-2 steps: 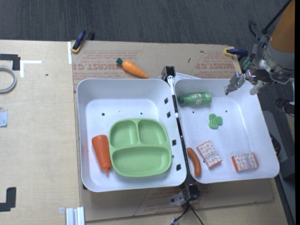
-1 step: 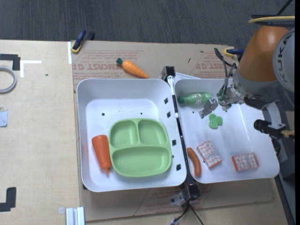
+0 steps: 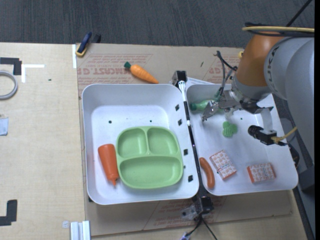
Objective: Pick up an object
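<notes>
Grey arm with its orange band sets the hand (image 3: 212, 109) low at the right bin's (image 3: 285, 181) eleven o'clock corner, just beside a green toy (image 3: 199, 105), nothing visibly between the fingers and their spread impossible to tell. You are at the approach step; next, centre over that toy, or the green floret (image 3: 229, 129) at five o'clock, before closing. Cardboard lettering under the bins is upside down and not legible.

A robotics lab — toy food in white bins (image 3: 95, 149), taped cardboard bench (image 3: 45, 149), loose cables (image 3: 200, 224).
</notes>
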Tool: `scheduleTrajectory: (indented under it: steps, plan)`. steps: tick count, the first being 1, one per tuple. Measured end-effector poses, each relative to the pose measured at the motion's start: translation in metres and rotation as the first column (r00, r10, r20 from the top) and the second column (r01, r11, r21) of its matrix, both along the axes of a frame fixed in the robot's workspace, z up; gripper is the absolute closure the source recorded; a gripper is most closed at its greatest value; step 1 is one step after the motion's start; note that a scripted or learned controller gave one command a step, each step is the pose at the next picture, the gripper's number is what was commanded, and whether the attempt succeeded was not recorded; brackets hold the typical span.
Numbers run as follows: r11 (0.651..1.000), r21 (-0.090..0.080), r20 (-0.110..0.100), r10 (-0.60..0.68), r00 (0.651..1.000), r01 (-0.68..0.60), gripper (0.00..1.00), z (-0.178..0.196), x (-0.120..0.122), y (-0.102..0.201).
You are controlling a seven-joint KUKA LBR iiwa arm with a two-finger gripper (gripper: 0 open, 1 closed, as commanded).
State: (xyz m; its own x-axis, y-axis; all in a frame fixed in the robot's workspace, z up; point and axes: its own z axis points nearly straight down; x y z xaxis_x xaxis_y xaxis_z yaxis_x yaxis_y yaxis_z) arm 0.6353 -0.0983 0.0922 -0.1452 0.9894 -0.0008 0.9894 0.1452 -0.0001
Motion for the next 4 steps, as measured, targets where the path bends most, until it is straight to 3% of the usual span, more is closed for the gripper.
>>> scheduleTrajectory:
  steps: [1, 2, 3, 4]
  plan:
    - [0.998, 0.001, -0.001, -0.062, 0.998, 0.062, 0.0, 0.0, -0.052, 0.002]
    - [0.981, -0.002, -0.008, -0.192, 0.981, 0.192, 0.0, -0.001, 0.022, -0.001]
    - [0.982, -0.007, -0.017, -0.189, 0.982, 0.189, 1.0, 0.007, 0.019, -0.003]
    - [0.966, 0.0, -0.002, -0.26, 0.966, 0.26, 1.0, 0.1, -0.09, 0.016]
